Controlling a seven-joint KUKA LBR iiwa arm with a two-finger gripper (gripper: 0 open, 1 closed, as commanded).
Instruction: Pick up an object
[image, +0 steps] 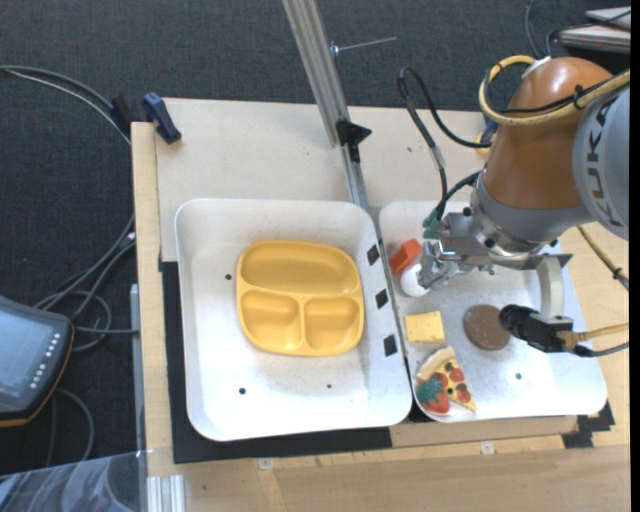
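- Gripper (432, 272) low in right bin (560, 400), over the orange-white toy (405, 262) by the divider; finger state: cannot tell.
- Risks: toy pushed against wall, fingers glancing off; cheese square (424, 326) nearby could get bumped.

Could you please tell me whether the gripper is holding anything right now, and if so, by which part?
It cannot be told: the gripper sits low beside the orange-and-white object in the right bin.

Grey arm (600, 150), orange band, black cables, metal wrist.
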